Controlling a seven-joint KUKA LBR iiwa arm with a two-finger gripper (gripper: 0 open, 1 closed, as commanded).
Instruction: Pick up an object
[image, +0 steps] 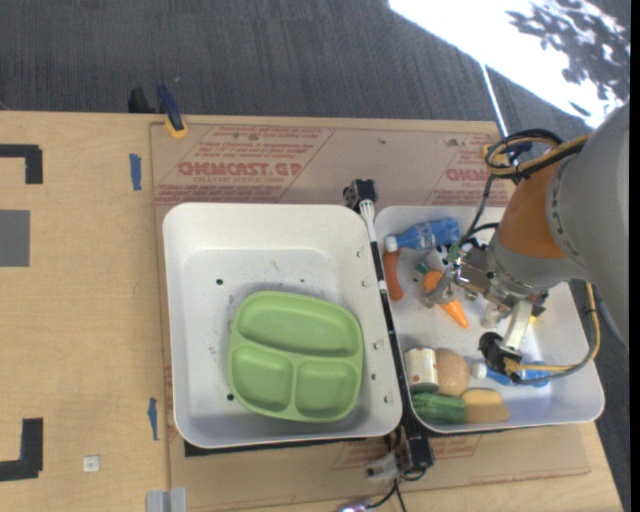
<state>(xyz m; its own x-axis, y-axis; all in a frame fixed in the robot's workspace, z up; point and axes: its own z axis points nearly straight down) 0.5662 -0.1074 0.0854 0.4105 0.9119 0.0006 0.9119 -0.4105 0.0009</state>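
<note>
Overhead, the gripper (455, 278) hangs low over the middle of the right bin (555, 400); the wrist covers it, so I cannot tell whether it stands wide or narrow. An orange carrot-shaped piece (456, 313) lies on the bin floor just beside it, toward the near edge; a smaller orange bit (431, 283) sits at its left, perhaps touching it; a blue bottle (424, 238) lies near, toward the far wall. The left bin (200, 260) bears a green divided tray (295, 355), well apart from the gripper.
</note>
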